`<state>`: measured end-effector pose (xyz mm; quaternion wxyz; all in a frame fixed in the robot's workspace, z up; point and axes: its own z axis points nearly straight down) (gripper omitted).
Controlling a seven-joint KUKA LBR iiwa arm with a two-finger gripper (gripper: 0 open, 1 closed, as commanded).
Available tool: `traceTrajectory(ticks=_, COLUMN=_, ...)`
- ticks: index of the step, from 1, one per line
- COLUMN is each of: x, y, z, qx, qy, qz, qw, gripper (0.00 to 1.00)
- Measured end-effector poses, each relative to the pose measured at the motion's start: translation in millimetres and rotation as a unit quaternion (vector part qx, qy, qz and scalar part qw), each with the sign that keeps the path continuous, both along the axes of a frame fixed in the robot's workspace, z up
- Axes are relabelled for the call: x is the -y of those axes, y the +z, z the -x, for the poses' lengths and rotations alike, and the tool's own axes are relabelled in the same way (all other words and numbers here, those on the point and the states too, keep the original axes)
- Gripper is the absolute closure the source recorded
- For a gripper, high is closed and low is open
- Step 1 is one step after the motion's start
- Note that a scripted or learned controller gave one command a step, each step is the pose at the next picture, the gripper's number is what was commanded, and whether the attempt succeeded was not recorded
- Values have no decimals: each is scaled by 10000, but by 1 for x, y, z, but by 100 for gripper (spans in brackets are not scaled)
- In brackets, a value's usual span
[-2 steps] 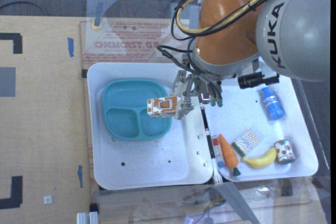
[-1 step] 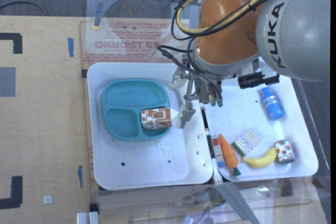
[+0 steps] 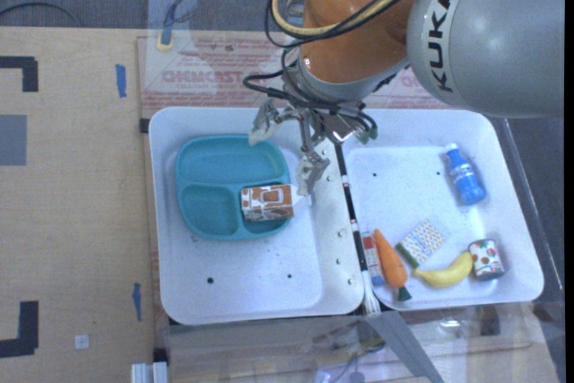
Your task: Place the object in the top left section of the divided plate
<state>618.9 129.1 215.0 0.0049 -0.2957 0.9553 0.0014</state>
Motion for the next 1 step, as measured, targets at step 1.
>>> traceTrajectory(ticks=1, x=-15, y=83, z=-46, qx=7, qy=683, qz=5, qw=9977, gripper=0)
